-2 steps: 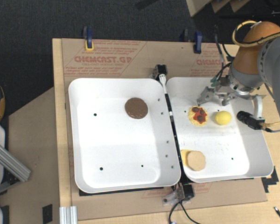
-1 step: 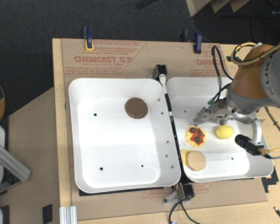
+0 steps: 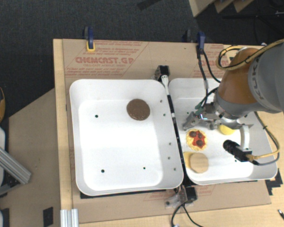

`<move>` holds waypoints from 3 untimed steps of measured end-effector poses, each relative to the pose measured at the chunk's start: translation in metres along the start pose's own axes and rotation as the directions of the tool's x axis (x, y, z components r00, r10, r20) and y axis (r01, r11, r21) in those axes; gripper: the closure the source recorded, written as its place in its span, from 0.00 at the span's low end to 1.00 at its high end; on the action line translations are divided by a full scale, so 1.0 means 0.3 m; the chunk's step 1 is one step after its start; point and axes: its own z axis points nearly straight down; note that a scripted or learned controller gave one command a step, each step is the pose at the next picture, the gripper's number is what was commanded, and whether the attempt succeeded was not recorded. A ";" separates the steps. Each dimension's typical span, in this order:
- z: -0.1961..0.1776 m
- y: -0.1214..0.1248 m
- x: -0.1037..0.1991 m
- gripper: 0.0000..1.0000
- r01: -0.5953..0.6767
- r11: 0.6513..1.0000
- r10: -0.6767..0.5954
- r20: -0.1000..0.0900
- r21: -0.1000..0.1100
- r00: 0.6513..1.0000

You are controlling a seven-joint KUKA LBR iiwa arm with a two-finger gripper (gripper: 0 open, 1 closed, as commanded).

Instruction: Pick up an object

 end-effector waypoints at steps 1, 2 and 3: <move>-0.001 -0.178 -0.015 0.00 -0.005 1.000 0.005 0.000 0.000 1.000; -0.037 -0.168 -0.015 1.00 -0.004 1.000 0.004 0.002 -0.006 1.000; -0.351 -0.047 0.192 1.00 0.004 1.000 -0.004 0.002 -0.014 1.000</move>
